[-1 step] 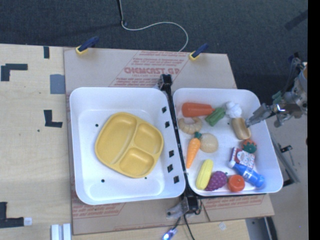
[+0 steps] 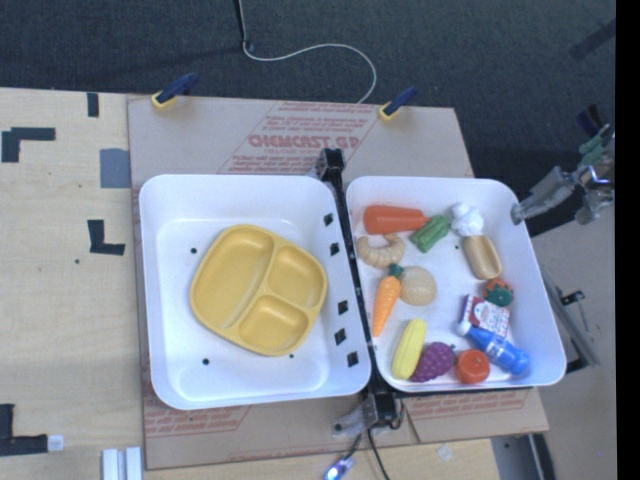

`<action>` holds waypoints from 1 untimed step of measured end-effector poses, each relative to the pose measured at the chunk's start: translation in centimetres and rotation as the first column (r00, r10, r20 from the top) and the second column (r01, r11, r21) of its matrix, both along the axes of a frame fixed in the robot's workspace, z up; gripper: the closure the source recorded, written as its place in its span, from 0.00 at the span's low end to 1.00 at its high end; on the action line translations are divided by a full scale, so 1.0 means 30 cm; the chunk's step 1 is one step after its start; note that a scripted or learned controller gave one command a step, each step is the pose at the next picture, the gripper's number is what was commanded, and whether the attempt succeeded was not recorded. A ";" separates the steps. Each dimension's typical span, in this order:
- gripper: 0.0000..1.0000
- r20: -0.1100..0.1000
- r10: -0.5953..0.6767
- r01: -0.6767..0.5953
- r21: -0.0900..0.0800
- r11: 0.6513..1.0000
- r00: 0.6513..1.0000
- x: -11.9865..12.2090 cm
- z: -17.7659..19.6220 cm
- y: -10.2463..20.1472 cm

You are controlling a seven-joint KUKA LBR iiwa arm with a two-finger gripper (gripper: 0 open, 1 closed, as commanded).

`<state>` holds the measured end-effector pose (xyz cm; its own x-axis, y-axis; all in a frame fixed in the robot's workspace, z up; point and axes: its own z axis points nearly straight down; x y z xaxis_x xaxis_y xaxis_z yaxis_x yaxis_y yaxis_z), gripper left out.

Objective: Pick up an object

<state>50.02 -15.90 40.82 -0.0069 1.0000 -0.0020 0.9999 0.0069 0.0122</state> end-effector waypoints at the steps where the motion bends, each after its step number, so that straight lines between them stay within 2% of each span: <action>1: 0.00 0.005 0.000 0.000 -0.001 1.000 1.000 -0.055 0.453 0.144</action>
<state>48.36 -11.57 54.40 -0.0069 1.0000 -0.0025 0.9998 0.0069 0.0168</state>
